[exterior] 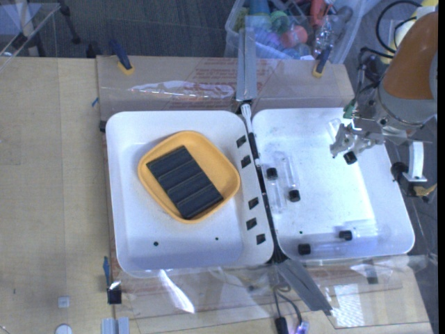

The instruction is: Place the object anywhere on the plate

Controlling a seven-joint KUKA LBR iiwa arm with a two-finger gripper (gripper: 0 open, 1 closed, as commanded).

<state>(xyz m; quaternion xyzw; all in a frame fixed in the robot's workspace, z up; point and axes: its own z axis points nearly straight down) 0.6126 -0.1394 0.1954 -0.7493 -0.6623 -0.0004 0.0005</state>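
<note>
The bench [49, 186] is pale wood and carries 2 shallow white bins side by side. The left bin [125, 207] holds a yellow plate [156, 186], rounded square and turned at an angle. On the plate lies the object, a dark ribbed block [185, 181], flat and near the plate's middle, wholly within its rim. The right bin [375, 207] has a few small black bits scattered on its floor and some clear plastic pieces. The arm [410, 68] comes in at the upper right, its orange band visible, and the gripper [345, 145] hangs over the right bin's upper part, well apart from the plate. Nothing sits between its fingers; whether they are spread or closed cannot be told.
</note>
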